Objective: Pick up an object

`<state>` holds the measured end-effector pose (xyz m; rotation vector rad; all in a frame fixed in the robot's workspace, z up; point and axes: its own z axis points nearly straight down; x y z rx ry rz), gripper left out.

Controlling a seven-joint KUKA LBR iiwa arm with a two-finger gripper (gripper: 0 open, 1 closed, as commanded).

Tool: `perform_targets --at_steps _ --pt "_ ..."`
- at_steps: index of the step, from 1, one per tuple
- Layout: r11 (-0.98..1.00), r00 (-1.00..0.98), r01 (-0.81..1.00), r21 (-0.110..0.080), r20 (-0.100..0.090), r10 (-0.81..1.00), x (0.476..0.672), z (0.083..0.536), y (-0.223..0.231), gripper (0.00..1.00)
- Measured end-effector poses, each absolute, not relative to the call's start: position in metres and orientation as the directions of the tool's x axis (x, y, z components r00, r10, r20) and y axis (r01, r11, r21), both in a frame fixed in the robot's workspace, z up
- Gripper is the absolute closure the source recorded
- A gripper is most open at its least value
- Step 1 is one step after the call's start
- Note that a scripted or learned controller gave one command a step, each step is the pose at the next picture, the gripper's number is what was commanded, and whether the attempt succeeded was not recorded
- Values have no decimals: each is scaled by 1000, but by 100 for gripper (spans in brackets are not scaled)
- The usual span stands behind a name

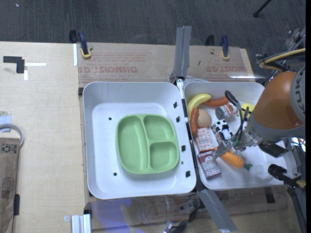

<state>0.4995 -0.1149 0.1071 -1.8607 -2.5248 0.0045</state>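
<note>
Orange carrot (232, 159) lies on the right bin (257, 178) floor at 5 o'clock, gripper (227, 144) low, touching or just above it. Can't tell finger state. Nothing visibly lifted; grasp and lift are left, I'd judge. Green tray (147, 143) sits in the left bin (97, 130).

The arm (279, 106) covers the right bin's (214, 87) far side, hiding most of a yellow object (248, 107); a paper bag (8, 178) is cropped at the left edge.
</note>
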Motion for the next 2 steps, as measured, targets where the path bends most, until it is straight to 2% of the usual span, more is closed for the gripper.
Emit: perform_targets --at_steps 1,2 --pt "293 -293 956 -10 5 956 500 112 -116 100" --pt "313 -313 950 -5 3 950 481 132 -139 100"
